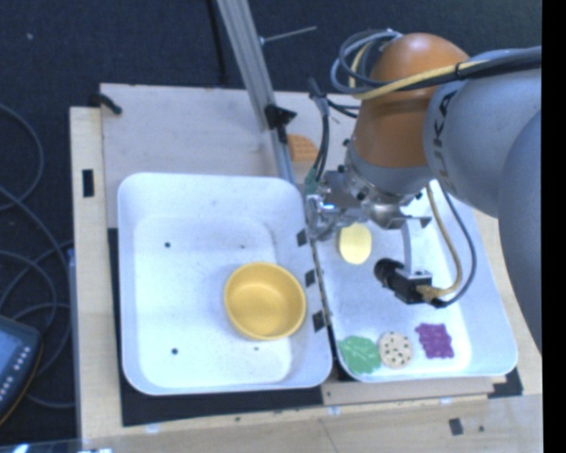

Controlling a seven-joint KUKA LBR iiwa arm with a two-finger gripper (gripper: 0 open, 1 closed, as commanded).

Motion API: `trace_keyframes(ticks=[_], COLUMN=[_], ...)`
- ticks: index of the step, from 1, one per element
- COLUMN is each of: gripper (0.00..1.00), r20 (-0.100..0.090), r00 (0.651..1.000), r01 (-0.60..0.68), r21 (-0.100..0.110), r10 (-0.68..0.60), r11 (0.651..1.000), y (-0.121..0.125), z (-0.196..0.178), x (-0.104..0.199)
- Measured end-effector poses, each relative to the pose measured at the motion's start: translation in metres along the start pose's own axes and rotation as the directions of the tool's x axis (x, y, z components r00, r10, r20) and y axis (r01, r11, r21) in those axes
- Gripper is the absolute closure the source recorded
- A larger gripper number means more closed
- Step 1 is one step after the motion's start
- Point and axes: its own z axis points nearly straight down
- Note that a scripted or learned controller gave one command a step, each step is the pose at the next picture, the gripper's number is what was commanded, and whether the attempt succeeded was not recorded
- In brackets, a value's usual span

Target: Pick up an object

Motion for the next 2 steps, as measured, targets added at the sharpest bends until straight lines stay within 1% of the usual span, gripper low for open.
trace_keyframes(ticks=[1,2], gripper=[1.00,0.00], r20=[0.002,0.002], r00=[1.000,1.000], r01=[-0.002,-0.006], r21=[0.004,0.002], r10=[0.002,0.006], r11=[1.000,1.000], y=[-0.0024,-0.0019], z=[0.0245,0.0231], x=[0.0504,0.0479])
